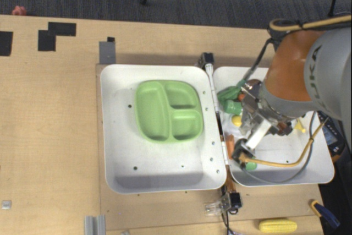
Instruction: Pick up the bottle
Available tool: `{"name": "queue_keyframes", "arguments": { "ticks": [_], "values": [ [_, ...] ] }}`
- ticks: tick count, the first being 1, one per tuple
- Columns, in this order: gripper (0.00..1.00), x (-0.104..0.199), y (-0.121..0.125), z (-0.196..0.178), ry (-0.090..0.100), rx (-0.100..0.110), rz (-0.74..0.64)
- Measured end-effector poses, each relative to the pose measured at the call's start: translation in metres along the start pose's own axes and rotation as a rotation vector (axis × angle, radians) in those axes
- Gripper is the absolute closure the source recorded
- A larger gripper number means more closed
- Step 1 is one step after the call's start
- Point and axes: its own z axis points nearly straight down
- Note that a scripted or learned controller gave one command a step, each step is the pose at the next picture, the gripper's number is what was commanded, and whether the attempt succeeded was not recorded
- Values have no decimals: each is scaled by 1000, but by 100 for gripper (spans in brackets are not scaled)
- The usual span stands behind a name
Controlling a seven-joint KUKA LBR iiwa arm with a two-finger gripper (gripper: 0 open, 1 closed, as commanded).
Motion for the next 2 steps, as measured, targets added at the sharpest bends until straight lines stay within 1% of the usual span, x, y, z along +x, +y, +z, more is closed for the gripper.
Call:
{"name": "queue_keyframes", "arguments": {
  "ticks": [1, 2],
  "values": [
    [100, 35, -31, -5, 1, 0, -151],
    [100, 80, -72, 12, 0, 1, 252]
  ]
}}
